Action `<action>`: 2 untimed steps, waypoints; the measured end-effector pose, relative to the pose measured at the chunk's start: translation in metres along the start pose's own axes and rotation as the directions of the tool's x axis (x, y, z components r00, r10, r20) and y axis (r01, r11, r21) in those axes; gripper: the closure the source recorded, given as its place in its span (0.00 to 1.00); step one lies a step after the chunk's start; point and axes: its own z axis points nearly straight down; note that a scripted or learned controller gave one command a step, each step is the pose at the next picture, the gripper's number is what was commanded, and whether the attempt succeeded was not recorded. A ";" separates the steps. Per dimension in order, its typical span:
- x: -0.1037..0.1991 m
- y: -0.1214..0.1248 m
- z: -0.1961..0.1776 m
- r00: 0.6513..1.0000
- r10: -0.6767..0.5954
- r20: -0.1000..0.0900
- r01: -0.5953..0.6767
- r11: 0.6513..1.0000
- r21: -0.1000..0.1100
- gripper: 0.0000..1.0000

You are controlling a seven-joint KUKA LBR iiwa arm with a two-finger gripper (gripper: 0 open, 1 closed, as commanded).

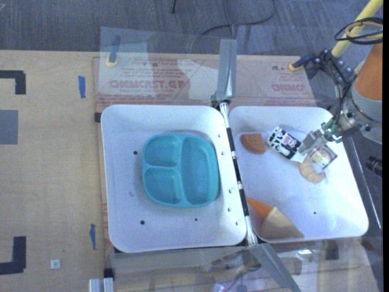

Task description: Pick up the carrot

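The carrot (259,207) is a short orange piece lying near the front left corner of the right bin (352,208), with its front end against a tan wedge (281,224). My gripper (318,149) hangs over the right bin's far right part, well behind and to the right of the carrot. It is open, with its fingers spread just above a round tan biscuit (311,173). Nothing is held between them.
A brown bread-like piece (253,143) and a black-and-white packet (283,142) lie at the back of the right bin, left of the gripper. The left bin (118,163) holds a teal divided plate (180,170). Cables and a yellow hose (358,20) hang at the back right.
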 end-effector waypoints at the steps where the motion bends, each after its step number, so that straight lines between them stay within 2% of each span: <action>1: -0.027 -0.056 -0.072 0.996 -0.094 0.004 0.094 0.996 -0.002 1.00; 2: -0.079 -0.024 0.017 0.883 -0.469 0.004 0.469 0.883 -0.002 1.00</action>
